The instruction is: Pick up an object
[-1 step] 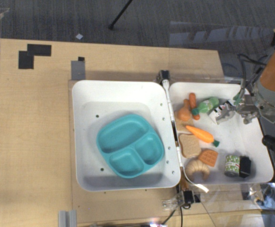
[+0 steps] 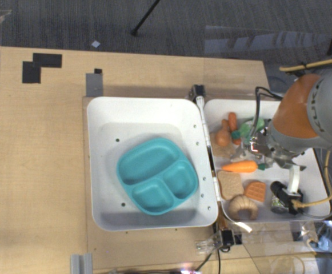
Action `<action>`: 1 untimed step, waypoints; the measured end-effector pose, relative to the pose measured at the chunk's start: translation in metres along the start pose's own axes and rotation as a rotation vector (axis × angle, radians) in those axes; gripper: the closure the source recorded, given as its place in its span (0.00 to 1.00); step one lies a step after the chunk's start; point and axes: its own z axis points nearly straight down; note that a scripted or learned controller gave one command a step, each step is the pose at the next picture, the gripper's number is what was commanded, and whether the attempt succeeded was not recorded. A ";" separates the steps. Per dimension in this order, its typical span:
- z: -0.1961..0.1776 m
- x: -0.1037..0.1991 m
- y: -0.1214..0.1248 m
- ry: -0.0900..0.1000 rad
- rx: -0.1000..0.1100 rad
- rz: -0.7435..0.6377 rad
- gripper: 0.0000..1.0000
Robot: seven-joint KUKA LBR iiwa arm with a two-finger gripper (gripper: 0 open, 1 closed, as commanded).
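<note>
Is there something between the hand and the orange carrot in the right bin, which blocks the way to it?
Nothing visible does. The hand hangs just above the carrot in the right bin, with bare bin floor between them. The bread slice and the waffle lie on the carrot's far side.

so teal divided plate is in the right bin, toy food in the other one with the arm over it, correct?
Not quite: the camera view shows the teal divided plate in the left bin. The toy food, like the carrot, is in the right bin under the arm.
</note>
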 end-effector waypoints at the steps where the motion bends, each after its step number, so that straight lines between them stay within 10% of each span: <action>1: -0.012 0.002 0.003 0.003 -0.006 -0.003 1.00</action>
